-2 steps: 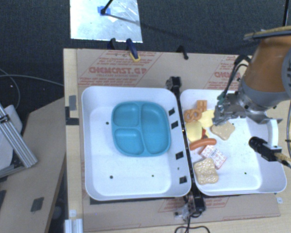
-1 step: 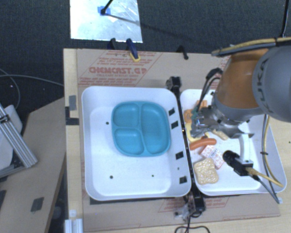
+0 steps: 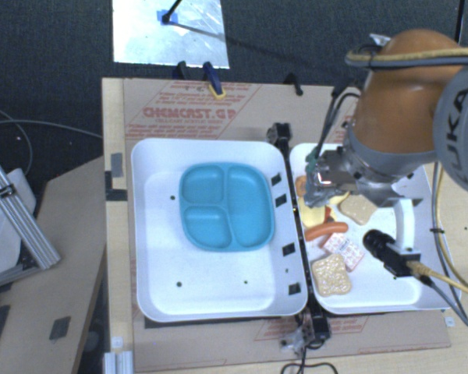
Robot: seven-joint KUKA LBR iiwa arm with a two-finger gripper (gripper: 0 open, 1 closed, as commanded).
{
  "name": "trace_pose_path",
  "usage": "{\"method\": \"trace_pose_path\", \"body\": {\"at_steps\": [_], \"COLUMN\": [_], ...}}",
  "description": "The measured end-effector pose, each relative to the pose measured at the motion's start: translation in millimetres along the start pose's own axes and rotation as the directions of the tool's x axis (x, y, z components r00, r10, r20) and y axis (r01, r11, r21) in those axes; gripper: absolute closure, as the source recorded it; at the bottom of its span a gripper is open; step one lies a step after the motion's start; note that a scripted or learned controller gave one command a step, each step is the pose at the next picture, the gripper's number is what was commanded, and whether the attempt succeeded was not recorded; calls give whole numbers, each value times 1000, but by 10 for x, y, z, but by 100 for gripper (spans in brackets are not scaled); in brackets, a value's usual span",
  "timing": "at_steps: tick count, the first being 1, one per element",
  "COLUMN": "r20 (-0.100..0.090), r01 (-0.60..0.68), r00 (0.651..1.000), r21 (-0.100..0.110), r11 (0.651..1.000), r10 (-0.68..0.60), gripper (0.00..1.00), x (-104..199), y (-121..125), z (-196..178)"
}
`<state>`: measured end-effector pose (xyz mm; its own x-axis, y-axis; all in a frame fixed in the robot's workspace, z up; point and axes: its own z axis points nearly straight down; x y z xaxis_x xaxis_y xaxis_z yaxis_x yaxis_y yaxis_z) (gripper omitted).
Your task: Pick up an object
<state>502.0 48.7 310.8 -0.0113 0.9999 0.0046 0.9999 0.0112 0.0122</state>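
The gripper (image 3: 318,185) hung low over the left side of the right bin (image 3: 374,301), near the wall shared with the other bin; whether it was open or shut could not be told, and nothing could be seen held in it. Just beneath and beside it lay a small heap of food pieces: a yellow piece (image 3: 333,203) at its tip, a toast (image 3: 358,209) to the right of that, and a sausage (image 3: 327,230) just below. Further toward the near rim lay a pink-and-white wafer (image 3: 345,248) and then a cracker (image 3: 331,276). The left bin (image 3: 152,232) held a blue divided plate (image 3: 225,207) near its middle. Both bins sat on printed cardboard (image 3: 191,111) on the table (image 3: 66,209).
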Motion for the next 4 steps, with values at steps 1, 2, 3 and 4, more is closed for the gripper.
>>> {"method": "trace_pose_path", "body": {"at_steps": [1, 2, 3, 4], "r20": [1, 1, 7, 10], "r01": [-5, 3, -4, -12], "r00": [1000, 1000, 1000, 1000], "r21": [-8, 8, 21, 24], "r11": [1000, 1000, 1000, 1000], "r10": [5, -3, 4, 12], "gripper": [100, 100, 100, 100], "x": [8, 1018, 1219, 1214], "y": [-126, -129, -145, 439], "z": [-1482, -1564, -493, 1179]}}
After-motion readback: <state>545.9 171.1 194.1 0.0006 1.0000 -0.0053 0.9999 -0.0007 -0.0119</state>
